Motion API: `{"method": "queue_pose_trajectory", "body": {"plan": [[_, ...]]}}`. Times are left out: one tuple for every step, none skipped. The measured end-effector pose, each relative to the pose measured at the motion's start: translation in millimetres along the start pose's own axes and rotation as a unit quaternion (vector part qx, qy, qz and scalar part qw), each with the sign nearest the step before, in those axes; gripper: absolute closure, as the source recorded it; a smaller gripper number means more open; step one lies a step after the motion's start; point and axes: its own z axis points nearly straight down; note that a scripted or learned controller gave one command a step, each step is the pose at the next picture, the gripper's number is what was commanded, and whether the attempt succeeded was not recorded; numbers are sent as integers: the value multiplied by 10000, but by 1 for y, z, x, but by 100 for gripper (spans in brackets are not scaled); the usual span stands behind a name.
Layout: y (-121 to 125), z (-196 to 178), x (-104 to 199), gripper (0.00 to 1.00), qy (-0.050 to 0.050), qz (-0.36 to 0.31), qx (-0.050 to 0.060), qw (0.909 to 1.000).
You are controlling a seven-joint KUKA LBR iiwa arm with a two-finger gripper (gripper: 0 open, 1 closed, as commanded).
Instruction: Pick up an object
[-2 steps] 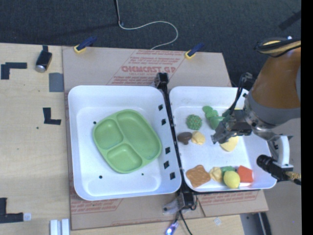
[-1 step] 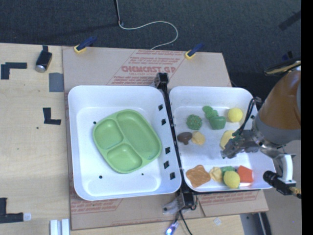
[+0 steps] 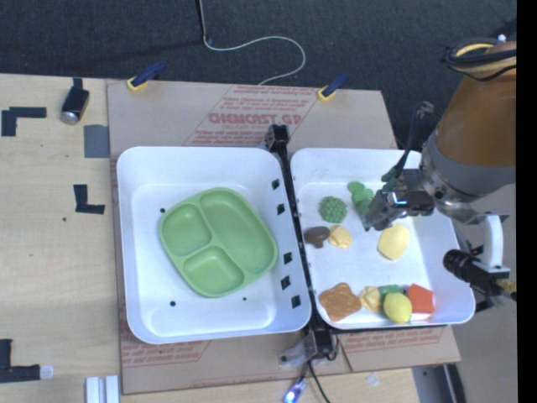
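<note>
The dark two-finger gripper [image 3: 379, 211] hangs right of frame centre, over the right shallow white bin [image 3: 436, 162]; whether it is clenched or released I cannot tell. Nothing visibly sits in it. Likely targets crowd around it: a pale yellow rounded toy [image 3: 393, 243] just below-right, a green bumpy broccoli-like piece [image 3: 333, 209] to its left. The green three-compartment plastic plate [image 3: 218, 242] lies apart in the left white bin [image 3: 138, 225].

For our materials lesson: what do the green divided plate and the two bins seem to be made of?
Green divided plate: likely moulded plastic, matte to satin; even colour, rounded compartment ridges. Left bin and right bin: probably plastic, smooth white, with soft rounded rims and faint sheen; exact material is uncertain.
</note>
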Motion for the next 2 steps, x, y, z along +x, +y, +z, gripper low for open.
{"method": "queue_pose_trajectory", "body": {"plan": [[8,-147,85,100,8,4,-22,10000],[-4,31,75,100,-21,71,160,9998]]}}
